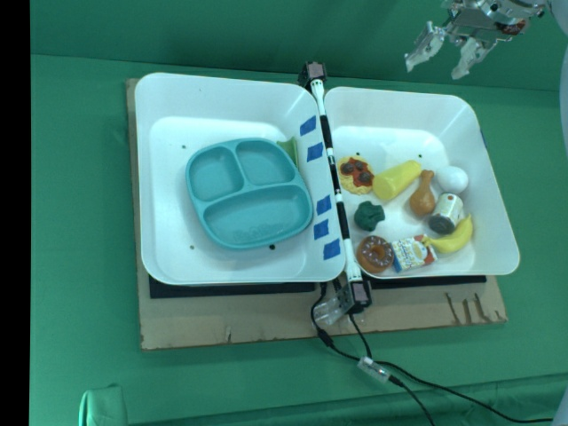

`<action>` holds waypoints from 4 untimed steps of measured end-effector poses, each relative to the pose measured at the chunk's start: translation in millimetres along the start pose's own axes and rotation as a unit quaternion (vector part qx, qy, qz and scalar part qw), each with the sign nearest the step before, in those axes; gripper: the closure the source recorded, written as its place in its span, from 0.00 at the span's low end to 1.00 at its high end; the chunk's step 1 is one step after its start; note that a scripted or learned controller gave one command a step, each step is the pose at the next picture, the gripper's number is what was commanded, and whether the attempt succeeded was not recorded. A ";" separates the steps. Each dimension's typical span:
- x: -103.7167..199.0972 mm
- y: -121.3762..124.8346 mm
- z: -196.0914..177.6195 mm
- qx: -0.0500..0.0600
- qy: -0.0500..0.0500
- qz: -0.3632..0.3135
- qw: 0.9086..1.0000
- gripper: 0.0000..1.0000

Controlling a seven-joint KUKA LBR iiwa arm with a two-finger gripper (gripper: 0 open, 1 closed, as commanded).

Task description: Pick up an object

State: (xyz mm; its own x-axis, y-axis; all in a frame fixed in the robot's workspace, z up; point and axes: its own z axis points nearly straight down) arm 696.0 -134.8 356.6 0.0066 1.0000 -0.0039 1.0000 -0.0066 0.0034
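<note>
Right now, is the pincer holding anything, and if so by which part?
Nothing is held. The pincer hangs open above the far edge of the right bin, with only green backdrop between its fingers; the toy food lies in the bin.

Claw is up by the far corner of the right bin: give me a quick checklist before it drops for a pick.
1. Claw open: ok, its fingers are spread apart.
2. Claw carrying nothing: ok, nothing sits between the fingers.
3. Claw above a target: not ok, it hangs beyond the right bin's far rim.
4. Targets present: ok, banana, doughnut, broccoli and more lie in the right bin.
5. Room around a target: cannot tell, the toys crowd together.
6. Teal tray out of the way: ok, in the left bin.
</note>
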 end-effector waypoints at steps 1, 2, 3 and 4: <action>-21.6 -27.3 123.2 -0.001 -0.001 0.001 1.000 0.00; 20.7 -112.5 168.9 -0.009 -0.003 0.001 1.000 0.00; 16.7 -109.1 153.9 -0.015 -0.006 0.006 1.000 1.00; 60.3 -33.4 70.9 -0.005 0.000 -0.001 1.000 1.00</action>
